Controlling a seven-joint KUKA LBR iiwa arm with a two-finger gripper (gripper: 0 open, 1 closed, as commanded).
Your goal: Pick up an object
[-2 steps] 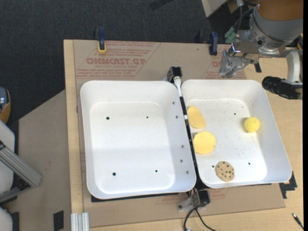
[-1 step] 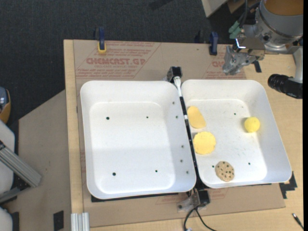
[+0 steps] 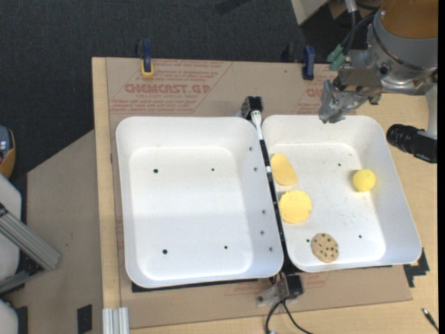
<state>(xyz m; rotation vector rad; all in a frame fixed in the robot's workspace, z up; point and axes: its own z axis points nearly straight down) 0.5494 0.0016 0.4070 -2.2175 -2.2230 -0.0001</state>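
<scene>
I am a grey arm with an orange band, reaching in from the right above a counter (image 3: 104, 117) that carries two shallow white bins side by side. My gripper (image 3: 334, 113) hangs over the far rim of the right bin (image 3: 396, 207), and I cannot tell whether it is spread or pressed together; nothing visible sits in it.

The right bin holds four things. A pale yellow oval piece (image 3: 283, 169) lies near the bin's left wall, with a round yellow disc (image 3: 295, 207) just beside it, toward the near side. A speckled cookie (image 3: 325, 247) rests near the front edge. A small yellow ball (image 3: 363, 180) sits apart toward the right. The left bin (image 3: 132, 186) lies beside it.

I judge the pick has not begun. The flat pieces could slip away under a shallow grasp. The ball could roll if nudged. Descending here could strike the rim.
</scene>
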